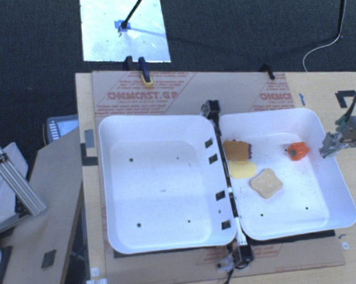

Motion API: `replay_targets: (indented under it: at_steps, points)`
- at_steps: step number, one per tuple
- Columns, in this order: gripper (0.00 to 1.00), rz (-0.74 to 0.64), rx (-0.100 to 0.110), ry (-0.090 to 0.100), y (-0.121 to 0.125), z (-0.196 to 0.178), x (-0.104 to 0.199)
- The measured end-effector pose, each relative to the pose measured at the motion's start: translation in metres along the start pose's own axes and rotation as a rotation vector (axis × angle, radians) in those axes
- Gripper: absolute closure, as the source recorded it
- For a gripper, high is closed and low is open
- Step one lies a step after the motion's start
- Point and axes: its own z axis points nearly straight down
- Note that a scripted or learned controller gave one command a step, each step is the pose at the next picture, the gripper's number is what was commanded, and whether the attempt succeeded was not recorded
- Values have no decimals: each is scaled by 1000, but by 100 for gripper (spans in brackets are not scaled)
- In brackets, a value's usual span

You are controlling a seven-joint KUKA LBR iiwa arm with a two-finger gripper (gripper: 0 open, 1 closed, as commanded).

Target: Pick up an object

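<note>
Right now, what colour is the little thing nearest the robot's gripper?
Orange-red object, in the camera view, in the right bin.

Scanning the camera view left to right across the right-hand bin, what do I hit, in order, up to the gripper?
brown block → beige cookie-shaped piece → orange-red piece → gripper at the bin's right rim. The yellow piece overlaps the first two in order, so I left it out.

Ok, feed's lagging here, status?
Gripper at right bin's right rim, holding nothing. Orange piece nearest; brown, yellow, beige pieces beyond. Path clear.
</note>
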Motion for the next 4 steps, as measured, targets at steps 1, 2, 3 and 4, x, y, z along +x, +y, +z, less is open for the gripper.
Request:
replay_targets:
  at_steps: [1,2,3,4]
  points:
    - [100,-6,-11,0,12,-122,71]
    - [100,0,-7,0,29,-194,84]
    - [100,-7,6,4,59,-135,186]
    - [100,-6,3,4,64,-127,281]
